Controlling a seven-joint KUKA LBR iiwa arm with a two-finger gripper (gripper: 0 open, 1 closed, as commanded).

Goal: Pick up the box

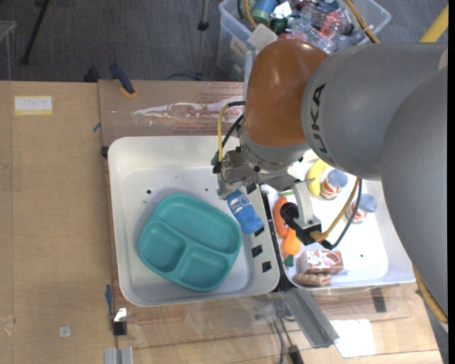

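Note:
A small blue box [246, 214] lies tilted at the right side of the left bin [128, 170], close to the wall between the two bins. My gripper [233, 186] hangs directly over the box's upper end and meets it there. The arm's orange band and grey body cover the area above and to the right. From this angle I cannot make out whether the box rests on the bin or is lifted off it.
A teal divided plate [188, 242] fills the left bin's lower middle. The right bin [373, 266] holds an orange item [289, 234], a wrapped pink packet [320, 261], a yellow object [318, 171] and small jars [333, 183]. A clear tub of clutter [298, 21] stands behind.

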